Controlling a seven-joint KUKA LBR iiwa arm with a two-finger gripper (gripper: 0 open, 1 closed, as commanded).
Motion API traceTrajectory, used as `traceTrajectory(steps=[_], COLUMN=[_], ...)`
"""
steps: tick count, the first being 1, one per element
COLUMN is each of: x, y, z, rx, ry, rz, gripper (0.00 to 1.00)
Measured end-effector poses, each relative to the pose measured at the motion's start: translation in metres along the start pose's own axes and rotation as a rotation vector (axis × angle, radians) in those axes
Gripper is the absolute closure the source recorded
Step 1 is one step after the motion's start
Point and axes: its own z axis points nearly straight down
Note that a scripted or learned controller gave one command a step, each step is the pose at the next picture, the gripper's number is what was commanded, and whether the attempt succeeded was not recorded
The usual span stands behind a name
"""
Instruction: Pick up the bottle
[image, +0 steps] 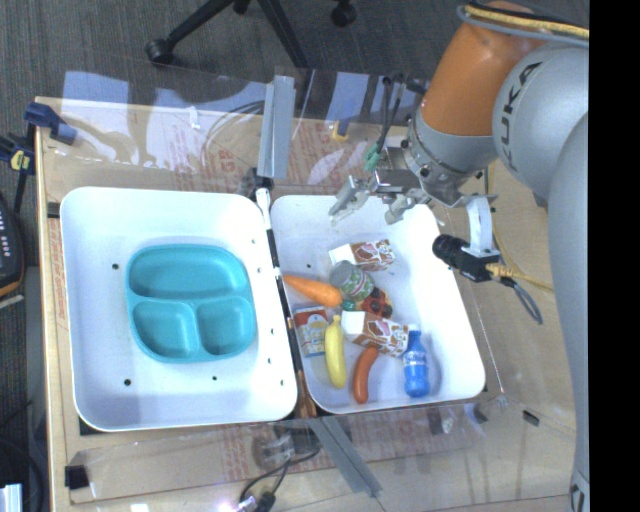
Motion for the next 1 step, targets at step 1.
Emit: traceTrajectory(steps=[1], x=[-0.0498], y=[-0.0502], z=[0.0886], rx=[0.001], ry=[-0.001], rz=[-0.043], gripper=[0.0])
